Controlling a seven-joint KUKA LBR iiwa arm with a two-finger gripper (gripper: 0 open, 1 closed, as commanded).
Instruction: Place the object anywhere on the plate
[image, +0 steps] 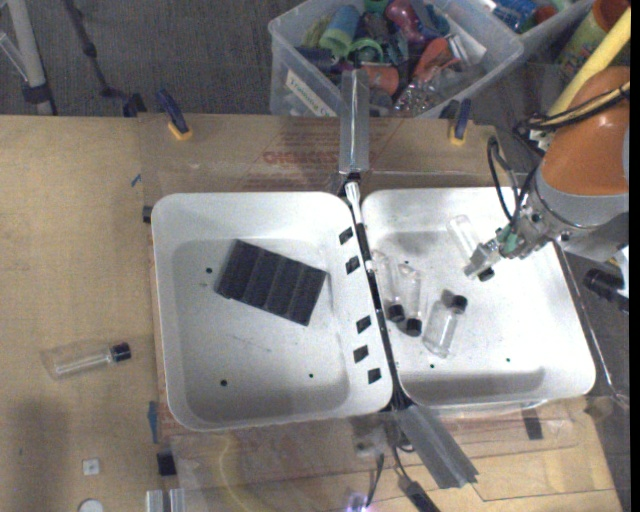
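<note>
Below, wooden bench (70, 230) (two bins (180, 380)).

No legible text, labels or numbers found; faint reddish lettering on cardboard sheet (300, 155) behind bins and label on clear tub (300, 92) too blurred to read

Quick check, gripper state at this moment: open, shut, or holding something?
Gripper: cannot be told; it hangs over the right bin, above the clear vials.

A clear vial (88, 357) lies on the bench (70, 220); a toy-filled tub (395, 45) behind.
</note>
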